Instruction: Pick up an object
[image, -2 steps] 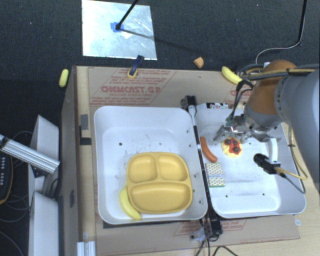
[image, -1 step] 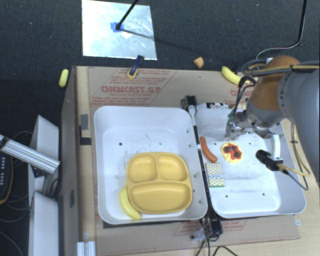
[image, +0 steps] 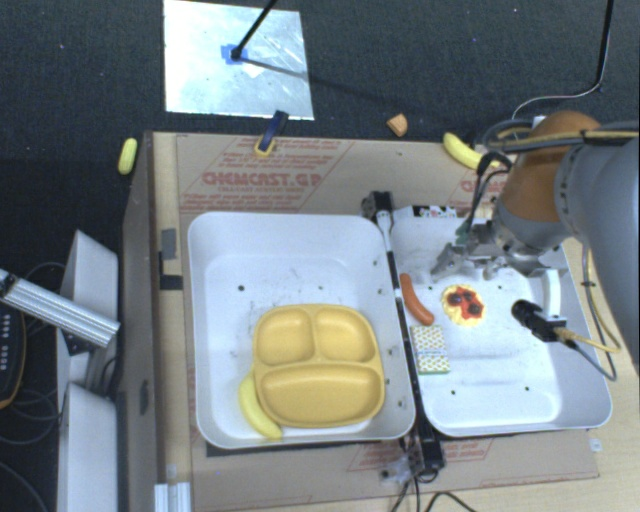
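Note:
In the right bin (image: 560, 400) lie an orange-red sausage (image: 417, 299), a small round yellow and red pizza piece (image: 463, 304) and a green and white patterned block (image: 431, 348). My gripper (image: 466, 266) hangs over the back of this bin, just behind the pizza piece and to the right of the sausage. Its fingers stand open with nothing between them. The left bin (image: 220, 250) holds a yellow divided plate (image: 318, 362) with a yellow banana (image: 256, 408) against its front left edge.
A black divider rail (image: 398, 310) runs between the bins. On the cardboard behind them lie a yellow banana (image: 460, 150), a small orange piece (image: 398, 124) and a blue and yellow tool (image: 270, 131). The grey arm (image: 600, 190) comes in from the right.

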